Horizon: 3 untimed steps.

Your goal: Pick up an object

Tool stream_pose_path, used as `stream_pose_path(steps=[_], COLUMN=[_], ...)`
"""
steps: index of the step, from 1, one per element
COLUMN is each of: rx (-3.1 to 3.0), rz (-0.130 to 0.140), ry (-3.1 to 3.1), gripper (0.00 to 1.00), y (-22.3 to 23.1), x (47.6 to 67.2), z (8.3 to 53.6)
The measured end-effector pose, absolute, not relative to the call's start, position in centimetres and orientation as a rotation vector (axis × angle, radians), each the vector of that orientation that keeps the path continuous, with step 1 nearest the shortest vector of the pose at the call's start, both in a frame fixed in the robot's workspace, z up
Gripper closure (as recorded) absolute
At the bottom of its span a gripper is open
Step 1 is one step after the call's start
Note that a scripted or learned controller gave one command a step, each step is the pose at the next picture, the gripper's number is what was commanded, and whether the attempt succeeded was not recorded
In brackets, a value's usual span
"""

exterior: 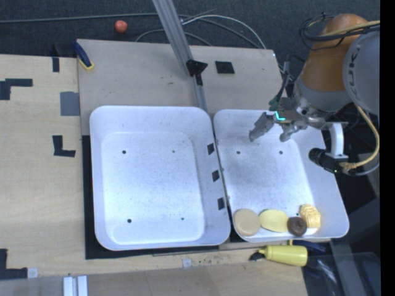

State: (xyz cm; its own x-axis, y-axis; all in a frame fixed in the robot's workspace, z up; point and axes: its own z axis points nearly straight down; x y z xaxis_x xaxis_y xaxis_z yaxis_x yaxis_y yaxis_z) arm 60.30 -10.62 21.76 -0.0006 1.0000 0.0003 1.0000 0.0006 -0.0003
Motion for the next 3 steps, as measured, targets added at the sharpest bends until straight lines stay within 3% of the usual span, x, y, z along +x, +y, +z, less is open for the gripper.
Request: stream_pose_path(steps=[1, 3], rx=[-2.220, -2.218], rz=[0.000, 0.005], ry=[-2.222, -2.220], gripper=[0.00, 0.00], y=[-10.6, -10.7], x=[60.3, 61.3], z=[21.8, 10.4])
